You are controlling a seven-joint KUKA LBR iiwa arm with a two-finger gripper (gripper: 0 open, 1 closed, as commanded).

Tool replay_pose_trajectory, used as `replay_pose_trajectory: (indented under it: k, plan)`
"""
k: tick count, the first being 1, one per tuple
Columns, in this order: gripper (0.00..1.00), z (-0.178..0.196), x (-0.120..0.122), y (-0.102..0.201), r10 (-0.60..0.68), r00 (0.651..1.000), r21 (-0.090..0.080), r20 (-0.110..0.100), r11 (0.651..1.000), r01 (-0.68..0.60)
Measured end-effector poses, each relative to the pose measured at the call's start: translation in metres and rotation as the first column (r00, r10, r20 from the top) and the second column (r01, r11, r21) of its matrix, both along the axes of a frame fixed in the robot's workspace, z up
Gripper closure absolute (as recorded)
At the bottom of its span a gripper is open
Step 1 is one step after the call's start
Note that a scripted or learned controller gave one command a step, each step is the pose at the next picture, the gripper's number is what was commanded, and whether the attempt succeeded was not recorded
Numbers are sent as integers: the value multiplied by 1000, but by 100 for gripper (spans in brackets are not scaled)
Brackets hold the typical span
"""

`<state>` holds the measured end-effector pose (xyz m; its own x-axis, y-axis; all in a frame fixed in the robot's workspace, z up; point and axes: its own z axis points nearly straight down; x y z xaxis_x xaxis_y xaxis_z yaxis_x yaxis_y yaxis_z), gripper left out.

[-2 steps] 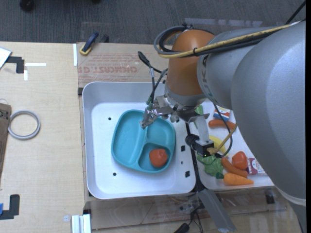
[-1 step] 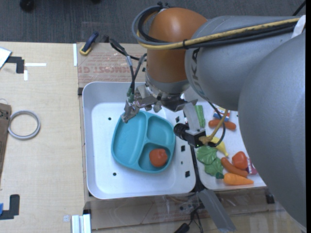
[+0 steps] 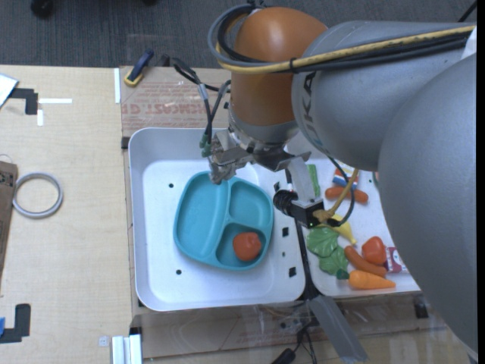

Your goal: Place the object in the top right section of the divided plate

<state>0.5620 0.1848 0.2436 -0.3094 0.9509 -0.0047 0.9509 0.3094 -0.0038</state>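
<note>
Tomato (image 3: 247,245) sits in one small section of the blue divided plate (image 3: 198,222) in the left bin (image 3: 151,279), while the gripper (image 3: 220,169) hangs over the plate's far rim, nothing visibly between its fingers, their spread unclear, so I judge placing finished and withdrawal next.

A teal divided plate (image 3: 198,222) lay flat in the left white bin, rounded in outline and turned at a slant, with raised ridges splitting it into one large section on its left side and two smaller sections on its right. A small round object (image 3: 247,246), red-orange like a tomato, sat inside the lower of the two smaller sections, near the plate's bottom right rim. The large section and the upper small section showed bare teal, with the upper edge partly hidden beneath the arm.
</note>
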Motion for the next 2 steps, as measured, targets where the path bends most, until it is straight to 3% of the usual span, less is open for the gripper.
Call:
replay_pose_trajectory:
  k: [1, 2]
  plan:
    - [100, -98, -85, -7, 88, 996, 4, -2, 996, -88]
    - [100, -83, -65, 21, 289, 957, 4, 0, 957, -289]
